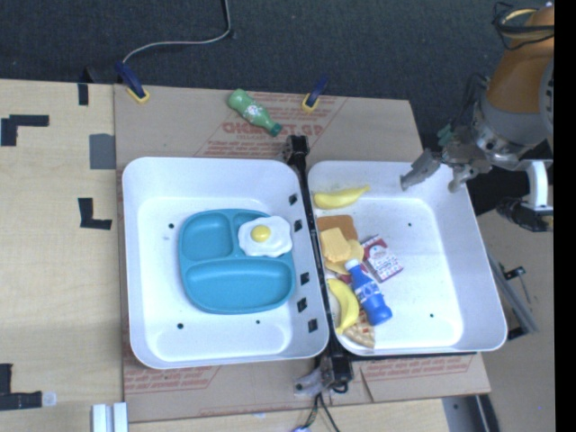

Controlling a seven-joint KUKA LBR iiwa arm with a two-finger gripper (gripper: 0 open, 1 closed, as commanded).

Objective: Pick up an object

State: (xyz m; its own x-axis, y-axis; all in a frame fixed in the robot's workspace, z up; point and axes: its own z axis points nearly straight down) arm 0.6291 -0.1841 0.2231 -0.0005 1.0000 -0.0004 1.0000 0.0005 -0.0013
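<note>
My gripper hangs over the far right corner of the right bin, its two fingers spread open with nothing between them. The objects lie along that bin's left side, well left of the gripper: a yellow banana at the back, brown toast, a yellow cheese slice, a red and white packet, a blue bottle, a second banana and a waffle-like piece at the front.
The left bin holds a blue divided plate with a fried egg at its back right corner. A green bottle lies on the cardboard behind the bins. A black divider clip sits between the bins.
</note>
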